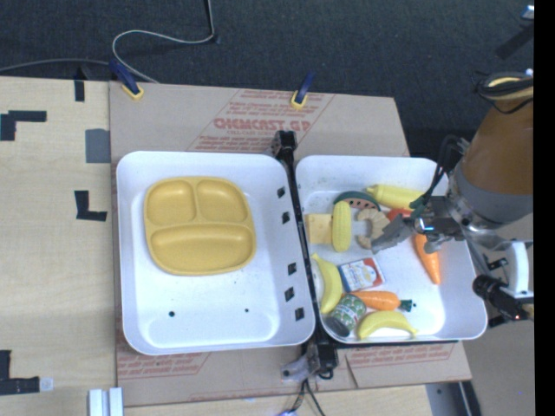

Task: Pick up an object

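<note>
From above, the desk (52,232) carries a sheet of cardboard (251,120) with two shallow white bins side by side. The left bin (139,319) holds a yellow divided plate (199,224). The right bin (451,319) is crowded with toy food: a banana (328,284) along its left wall, a second banana (387,323) at the front, a carrot (378,300) between them, a small card (360,274), a dark can (345,313), a yellow block (319,229) and another carrot (428,260) on the right. The arm (503,146) reaches in from the right, and its end effector (401,230) hangs low over the middle of the right bin, above the pile. Whether its fingers are spread or closed, or grip anything, I cannot tell.
</note>
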### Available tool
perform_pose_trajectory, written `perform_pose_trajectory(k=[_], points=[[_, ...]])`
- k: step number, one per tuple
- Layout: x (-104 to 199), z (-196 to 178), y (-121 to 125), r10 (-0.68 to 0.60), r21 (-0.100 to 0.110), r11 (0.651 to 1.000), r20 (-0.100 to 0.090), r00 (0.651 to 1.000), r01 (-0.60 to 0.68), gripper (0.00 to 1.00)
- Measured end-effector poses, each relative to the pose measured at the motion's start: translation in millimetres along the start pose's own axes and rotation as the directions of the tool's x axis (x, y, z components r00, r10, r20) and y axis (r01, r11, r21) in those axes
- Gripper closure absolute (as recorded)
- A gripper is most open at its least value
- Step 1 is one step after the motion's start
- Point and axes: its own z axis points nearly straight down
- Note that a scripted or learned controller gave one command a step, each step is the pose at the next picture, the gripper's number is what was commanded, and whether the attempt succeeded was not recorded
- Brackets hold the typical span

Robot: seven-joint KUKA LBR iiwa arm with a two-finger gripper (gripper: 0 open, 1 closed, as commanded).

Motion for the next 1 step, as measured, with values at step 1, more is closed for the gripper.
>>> perform_pose_trajectory(k=[1], points=[[-25.4,138.2,45.9,0.002,0.005,1.000,-0.001,1.000,-0.002,0.00]])
